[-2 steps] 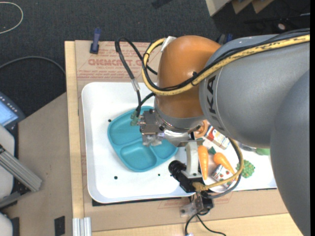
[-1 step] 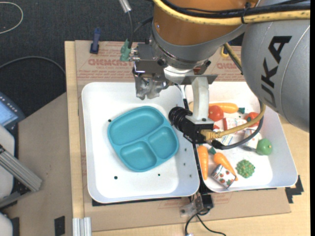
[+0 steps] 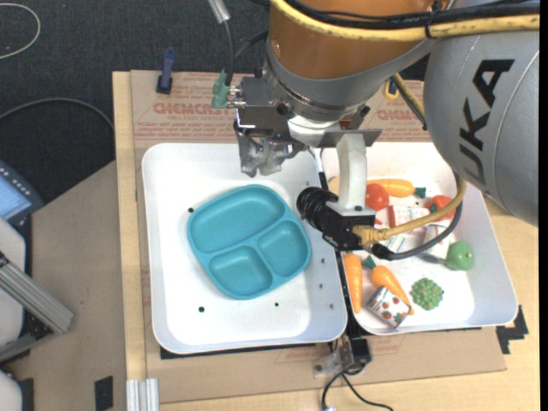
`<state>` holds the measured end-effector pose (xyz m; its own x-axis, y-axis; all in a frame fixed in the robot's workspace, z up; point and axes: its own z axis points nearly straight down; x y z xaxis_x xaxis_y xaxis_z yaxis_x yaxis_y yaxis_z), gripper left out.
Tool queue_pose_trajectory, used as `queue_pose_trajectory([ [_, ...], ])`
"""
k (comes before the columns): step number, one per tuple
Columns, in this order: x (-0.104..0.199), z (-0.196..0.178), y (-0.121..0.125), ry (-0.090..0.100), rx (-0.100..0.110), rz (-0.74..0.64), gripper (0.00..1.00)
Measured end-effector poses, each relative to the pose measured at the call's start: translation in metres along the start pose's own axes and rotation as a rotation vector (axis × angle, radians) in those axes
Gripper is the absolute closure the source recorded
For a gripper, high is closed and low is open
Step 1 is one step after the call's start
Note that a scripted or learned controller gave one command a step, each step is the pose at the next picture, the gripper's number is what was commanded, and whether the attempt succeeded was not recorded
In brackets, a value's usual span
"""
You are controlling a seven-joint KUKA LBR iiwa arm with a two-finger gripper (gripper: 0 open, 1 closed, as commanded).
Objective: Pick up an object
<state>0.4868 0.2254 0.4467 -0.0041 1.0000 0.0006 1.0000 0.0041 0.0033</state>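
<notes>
Two shallow white bins are sitting side by side. A smooth teal three-compartment plate (image 3: 248,240) is lying in the left bin (image 3: 167,255); the gripper (image 3: 267,154) is hovering at its twelve o'clock, jaw state unclear. Glossy toy carrot (image 3: 354,275), broccoli (image 3: 426,293) and carton (image 3: 387,306) are crowding the right bin (image 3: 492,298).

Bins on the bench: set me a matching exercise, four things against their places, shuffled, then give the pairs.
Things:
1. teal divided plate
2. green apple
3. broccoli
4. small printed carton

Places:
A. right bin, against its right wall
B. left bin, middle
C. right bin, near edge, beside a carrot
D. right bin, just nearer the camera than the apple

Pairs: 1-B, 2-A, 3-D, 4-C
</notes>
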Motion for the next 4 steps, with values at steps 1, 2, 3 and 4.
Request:
queue_pose_trajectory([
  [1, 0.001, -0.010, 0.000, 0.000, -0.002, -0.002, 1.00],
  [2, 0.001, -0.020, 0.001, 0.000, -0.004, -0.004, 1.00],
  [3, -0.010, 0.073, -0.009, -0.006, 0.014, 0.007, 1.00],
  [4, -0.083, 0.184, 0.027, -0.007, 0.014, 0.014, 1.00],
])
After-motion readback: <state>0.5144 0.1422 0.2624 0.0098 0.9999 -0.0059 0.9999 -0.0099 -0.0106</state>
